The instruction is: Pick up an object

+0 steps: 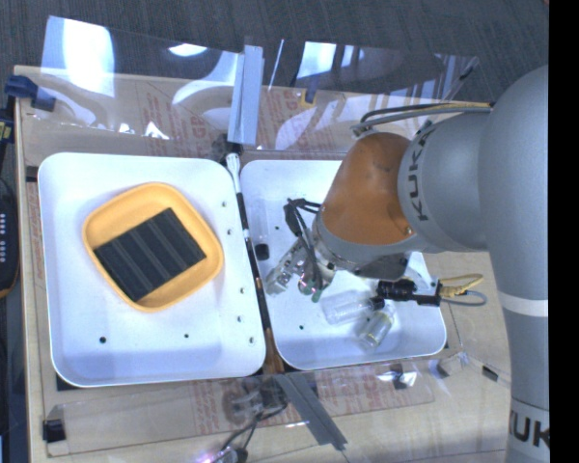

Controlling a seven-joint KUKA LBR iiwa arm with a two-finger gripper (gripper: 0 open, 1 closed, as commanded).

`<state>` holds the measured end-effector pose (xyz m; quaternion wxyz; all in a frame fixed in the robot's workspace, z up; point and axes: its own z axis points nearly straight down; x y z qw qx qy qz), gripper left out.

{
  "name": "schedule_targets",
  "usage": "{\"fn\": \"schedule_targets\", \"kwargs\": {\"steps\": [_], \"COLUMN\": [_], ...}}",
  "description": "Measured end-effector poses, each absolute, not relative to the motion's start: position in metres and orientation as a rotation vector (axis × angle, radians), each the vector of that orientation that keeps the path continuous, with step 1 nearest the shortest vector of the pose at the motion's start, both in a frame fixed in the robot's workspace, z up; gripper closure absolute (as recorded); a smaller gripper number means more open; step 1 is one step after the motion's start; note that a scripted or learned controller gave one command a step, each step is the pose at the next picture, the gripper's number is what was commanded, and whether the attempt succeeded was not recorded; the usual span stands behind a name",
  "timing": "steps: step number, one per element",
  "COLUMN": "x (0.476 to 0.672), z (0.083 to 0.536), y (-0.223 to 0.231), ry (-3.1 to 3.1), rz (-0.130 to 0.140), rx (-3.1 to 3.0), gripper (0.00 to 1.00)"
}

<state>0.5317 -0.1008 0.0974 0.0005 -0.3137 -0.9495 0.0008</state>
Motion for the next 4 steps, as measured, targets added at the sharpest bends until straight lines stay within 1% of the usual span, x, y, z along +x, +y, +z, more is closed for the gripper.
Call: {"fn": "schedule_targets", "kwargs": {"steps": [1, 2, 3, 4], "x": [0.531, 0.533, 0.551, 0.552], "z": [0.202, 0.212, 0.236, 0.246], "y": [-0.155, -0.155, -0.125, -0.124], "ry": [-3.009, -3.014, -2.520, -2.526], "rz": [0.001, 0.002, 0.003, 0.003], "rx": [-0.915, -0.909, -1.875, -1.865], "gripper": [0.00, 1.00, 1.00, 1.00]}}
